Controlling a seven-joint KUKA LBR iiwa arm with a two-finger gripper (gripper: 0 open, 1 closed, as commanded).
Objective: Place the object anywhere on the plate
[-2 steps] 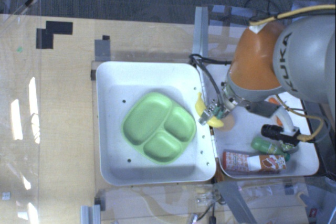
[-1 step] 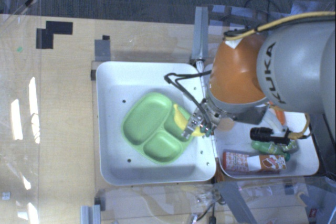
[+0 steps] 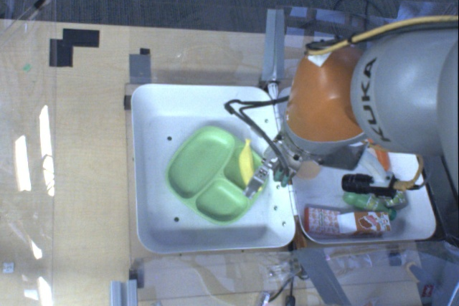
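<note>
Over the right edge of the left shallow white bin (image 3: 152, 215), your two-finger gripper (image 3: 259, 179) is hovering just beside the small yellow banana-shaped object (image 3: 246, 160). How far it's open, or whether it's gripping anything, you can't tell from this angle. The banana is lying on the right side of the green three-compartment plastic plate (image 3: 193, 167), so it's looking placed. It's probably going to handle light, stiff and a bit slick, so you'd be pinching across its thick middle. The plate is sitting in the left bin. The right white bin (image 3: 424, 224) is carrying a flat red-and-white packet (image 3: 341, 220) and a green item (image 3: 369, 201).
</note>
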